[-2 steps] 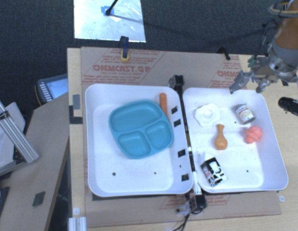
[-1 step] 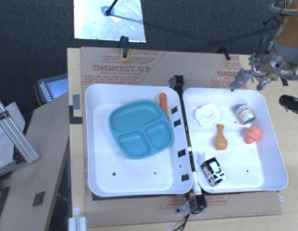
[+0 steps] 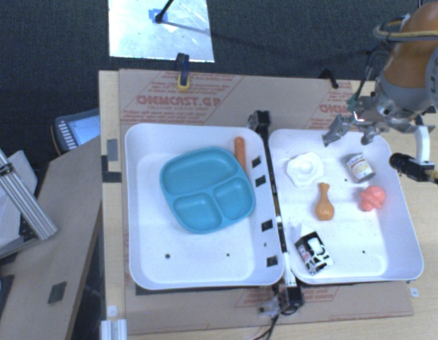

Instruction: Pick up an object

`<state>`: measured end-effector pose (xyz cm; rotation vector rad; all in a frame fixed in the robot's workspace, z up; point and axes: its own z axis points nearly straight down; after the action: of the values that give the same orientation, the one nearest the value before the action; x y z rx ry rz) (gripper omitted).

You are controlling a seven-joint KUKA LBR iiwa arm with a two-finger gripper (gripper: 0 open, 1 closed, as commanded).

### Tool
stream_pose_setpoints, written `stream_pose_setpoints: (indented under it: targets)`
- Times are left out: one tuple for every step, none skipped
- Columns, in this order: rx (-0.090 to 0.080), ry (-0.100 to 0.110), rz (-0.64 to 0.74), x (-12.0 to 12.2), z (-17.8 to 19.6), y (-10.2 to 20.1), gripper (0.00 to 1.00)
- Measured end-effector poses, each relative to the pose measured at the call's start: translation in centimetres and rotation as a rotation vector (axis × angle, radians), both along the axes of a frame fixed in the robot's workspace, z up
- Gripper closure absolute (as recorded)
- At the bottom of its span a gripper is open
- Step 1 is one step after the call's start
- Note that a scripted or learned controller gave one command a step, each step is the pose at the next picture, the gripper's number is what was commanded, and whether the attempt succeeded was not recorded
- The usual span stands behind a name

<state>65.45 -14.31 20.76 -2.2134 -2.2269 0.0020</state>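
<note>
My gripper (image 3: 352, 134) hangs over the far edge of the right bin (image 3: 399, 257), its fingers spread apart with nothing between them. Below it in this bin lie a white egg-shaped toy (image 3: 304, 168), a small tin can (image 3: 359, 167), a pink lumpy toy (image 3: 372, 198), a tan gourd-shaped toy (image 3: 324, 202) and a black-and-white packet (image 3: 314, 252). The can is the nearest thing to the gripper, just below and to the right of it.
The left bin (image 3: 144, 246) holds a blue divided plate (image 3: 206, 190) and an orange stick-shaped toy (image 3: 240, 153) by its right wall. A black divider with clips (image 3: 270, 190) runs between the bins. A yellow clamp (image 3: 183, 75) stands behind the bench.
</note>
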Motion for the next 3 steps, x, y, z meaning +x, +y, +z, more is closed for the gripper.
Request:
stream_pose_setpoints:
  targets:
    - [-0.001, -0.001, -0.003, 0.5, -4.4, -0.4, 0.00]
    - [0.000, -0.001, 0.001, 0.7, -8.9, 0.5, 0.00]
    - [-0.002, -0.008, 0.002, 0.9, -7.6, 0.4, 1.00]
